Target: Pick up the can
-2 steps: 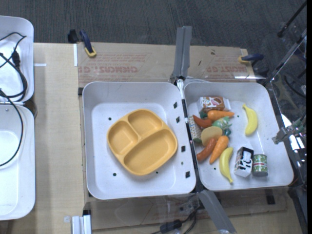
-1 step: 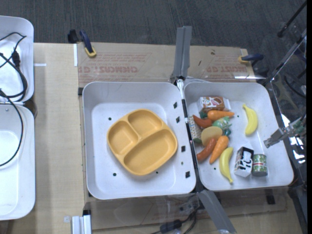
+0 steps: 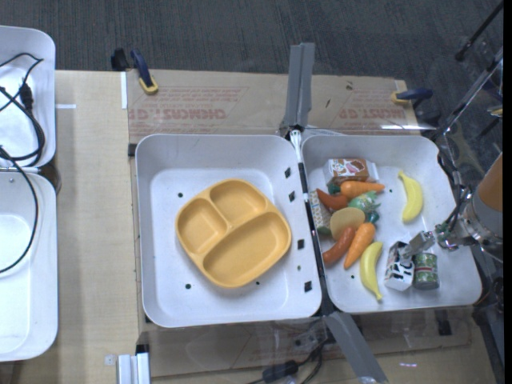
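From the camera view, two shallow white bins sat side by side on the wooden tabletop [image 3: 88, 214]. The left bin [image 3: 160, 238] carried a yellow divided plate [image 3: 233, 232] lying flat near its middle, with three compartments facing up. The right bin [image 3: 456, 290] held the clutter. The can [image 3: 426, 270], green-labelled with a pale top, stood in the near right corner of that bin, close to the bin's right wall. Touching or just beside its left flank was a small black-and-white carton [image 3: 399, 267], tilted, and left of that lay a banana [image 3: 371, 270] curving toward the bin's near edge. A second banana [image 3: 411, 196] lay farther back, well apart from the can. Toward the bin's middle, two carrots [image 3: 350, 245] leaned side by side, with a pale round fruit [image 3: 346, 220] just behind them, a third carrot [image 3: 360, 189] beyond, and a small printed box [image 3: 348, 169] at the back. A green item peeked out near the third carrot, too small to identify. The gripper [image 3: 428, 242] hung just above and behind the can, over the gap between the can and the carton, with the arm [image 3: 488, 206] coming in over the bin's right rim. Whether the jaws were wide or narrow I could not tell; the metal parts blurred together there, and nothing was visibly between them. The carton crowded the can's left side, and the bin wall hemmed its right. A cardboard sheet [image 3: 208, 102] lay behind the bins.
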`<state>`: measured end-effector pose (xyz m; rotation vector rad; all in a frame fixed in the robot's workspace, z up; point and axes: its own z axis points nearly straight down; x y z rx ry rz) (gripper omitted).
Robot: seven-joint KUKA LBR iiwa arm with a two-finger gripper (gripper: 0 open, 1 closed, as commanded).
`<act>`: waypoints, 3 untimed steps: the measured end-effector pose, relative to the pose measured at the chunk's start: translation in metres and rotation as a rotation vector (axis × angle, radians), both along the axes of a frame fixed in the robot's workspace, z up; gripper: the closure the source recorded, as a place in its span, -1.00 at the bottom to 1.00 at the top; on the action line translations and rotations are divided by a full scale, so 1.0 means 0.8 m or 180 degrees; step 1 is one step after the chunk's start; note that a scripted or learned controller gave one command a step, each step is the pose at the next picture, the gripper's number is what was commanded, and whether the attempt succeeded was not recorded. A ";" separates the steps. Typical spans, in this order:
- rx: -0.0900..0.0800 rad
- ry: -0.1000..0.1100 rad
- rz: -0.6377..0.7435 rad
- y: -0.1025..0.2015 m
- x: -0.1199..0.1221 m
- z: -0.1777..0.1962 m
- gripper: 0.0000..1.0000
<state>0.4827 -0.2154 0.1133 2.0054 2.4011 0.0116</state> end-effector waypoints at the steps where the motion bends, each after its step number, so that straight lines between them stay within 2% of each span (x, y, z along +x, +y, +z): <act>1: 0.0015 0.0008 0.0489 -0.005 0.031 -0.010 -1.00; 2: 0.0010 0.0047 -0.0869 0.006 0.045 0.044 -1.00; 3: -0.0003 -0.0055 -0.0391 0.022 0.011 -0.009 -1.00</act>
